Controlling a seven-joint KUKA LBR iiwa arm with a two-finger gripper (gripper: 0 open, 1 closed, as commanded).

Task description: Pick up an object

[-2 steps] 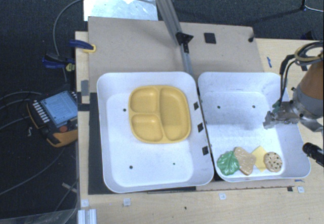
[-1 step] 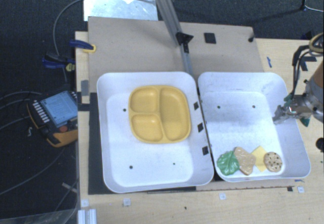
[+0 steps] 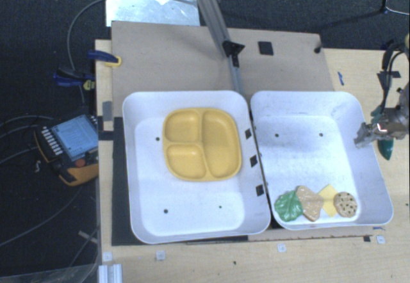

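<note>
Toy food pieces, leaf (image 3: 288, 205), bread (image 3: 310, 202), cheese (image 3: 328, 198) and cookie (image 3: 345, 203), cluster at the right bin (image 3: 307, 115)'s near edge. Gripper (image 3: 379, 133) hovers over the bin's right rim; finger state unclear. Cookie likely light, stiff: pinch its edges.

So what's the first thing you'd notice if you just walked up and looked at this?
Probably the yellow divided plate, bright against the left white bin where it sits toward the back. Next, the little cluster of toy food in the front corner of the right white bin: a green leaf, a tan piece, a yellow wedge and a speckled cookie, all huddled together. The gripper is at that bin's right rim.
</note>
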